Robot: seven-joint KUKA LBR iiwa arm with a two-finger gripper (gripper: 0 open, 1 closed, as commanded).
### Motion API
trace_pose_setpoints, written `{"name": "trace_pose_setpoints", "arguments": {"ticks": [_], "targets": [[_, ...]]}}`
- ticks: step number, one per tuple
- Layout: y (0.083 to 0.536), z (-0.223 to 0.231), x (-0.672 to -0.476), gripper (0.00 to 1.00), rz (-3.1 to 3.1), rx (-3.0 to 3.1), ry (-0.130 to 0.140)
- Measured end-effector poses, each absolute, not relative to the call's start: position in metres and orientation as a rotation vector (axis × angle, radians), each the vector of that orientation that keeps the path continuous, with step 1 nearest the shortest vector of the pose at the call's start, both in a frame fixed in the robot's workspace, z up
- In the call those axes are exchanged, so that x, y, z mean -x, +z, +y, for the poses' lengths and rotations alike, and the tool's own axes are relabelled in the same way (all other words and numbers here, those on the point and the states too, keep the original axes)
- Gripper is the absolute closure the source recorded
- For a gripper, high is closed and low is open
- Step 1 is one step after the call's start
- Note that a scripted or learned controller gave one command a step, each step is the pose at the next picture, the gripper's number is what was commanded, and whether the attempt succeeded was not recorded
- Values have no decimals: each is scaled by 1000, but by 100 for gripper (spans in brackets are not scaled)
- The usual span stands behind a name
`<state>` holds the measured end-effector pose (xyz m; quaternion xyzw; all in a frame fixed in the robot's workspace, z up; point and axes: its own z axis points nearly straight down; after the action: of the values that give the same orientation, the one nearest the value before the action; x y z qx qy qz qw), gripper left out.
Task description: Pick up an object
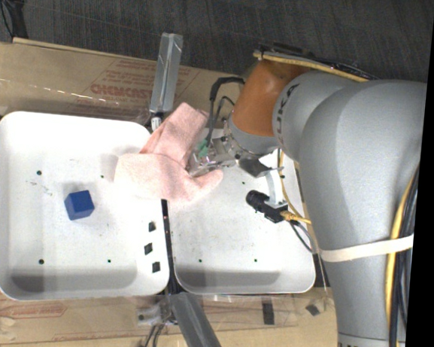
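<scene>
The gripper point(203, 159) sits low over the right bin's point(231, 272) far-left corner, its tip buried in the pink cloth point(169, 165). From this slanted view I cannot tell how far it is parted, nor whether any fabric is truly caught in it; the metal parts and the folds run together there.

The pink cloth lies draped across the 2 bins, over the divider between them. Part of it rests near the far-right corner of the left bin point(19, 189), part climbs the far rim, and 1 flap lies under the gripper in the right bin. It looks soft, light and limp, so it should bunch and sag rather than lift flat, and a thin pinch may slip out. A raised fold or a gathered ridge seems the best place to take hold, since a flat layer against the bin floor offers little to bite.

A blue cube point(79, 204) stands well apart, toward the left bin's middle-left. It appears small, stiff and light, with flat opposite faces that would suit a square grasp.
</scene>
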<state>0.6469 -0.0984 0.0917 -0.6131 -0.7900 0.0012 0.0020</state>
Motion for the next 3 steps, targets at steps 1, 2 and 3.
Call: {"name": "trace_pose_setpoints", "arguments": {"ticks": [1, 2, 3], "targets": [[94, -131, -658, 0, -2660, 1677, 0], [92, -97, -657, 0, -2628, 1716, 3], [92, -97, -657, 0, -2628, 1717, 3]]}}
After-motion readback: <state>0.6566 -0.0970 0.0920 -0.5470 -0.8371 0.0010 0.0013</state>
